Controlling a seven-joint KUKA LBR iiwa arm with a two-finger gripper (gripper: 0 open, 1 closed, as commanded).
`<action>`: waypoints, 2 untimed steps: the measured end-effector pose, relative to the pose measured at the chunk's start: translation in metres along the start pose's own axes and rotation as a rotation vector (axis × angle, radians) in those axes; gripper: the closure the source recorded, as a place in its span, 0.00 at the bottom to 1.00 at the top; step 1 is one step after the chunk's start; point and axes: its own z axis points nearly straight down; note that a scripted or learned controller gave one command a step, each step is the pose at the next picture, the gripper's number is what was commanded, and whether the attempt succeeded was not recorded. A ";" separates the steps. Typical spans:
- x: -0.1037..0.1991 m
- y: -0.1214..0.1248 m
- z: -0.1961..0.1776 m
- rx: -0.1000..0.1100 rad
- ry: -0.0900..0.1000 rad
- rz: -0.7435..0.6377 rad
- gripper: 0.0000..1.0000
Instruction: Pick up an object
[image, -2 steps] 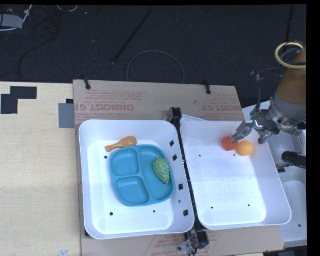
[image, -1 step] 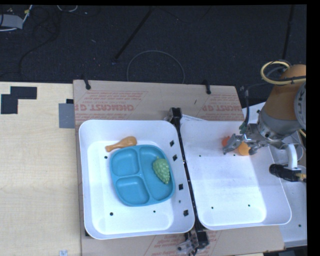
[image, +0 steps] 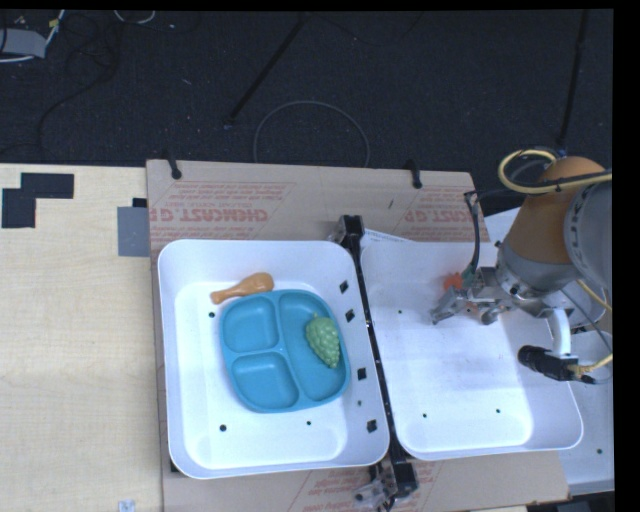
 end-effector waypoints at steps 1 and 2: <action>-0.001 0.001 -0.013 -0.003 -0.001 0.002 1.00; 0.003 -0.003 -0.057 -0.007 -0.002 -0.001 1.00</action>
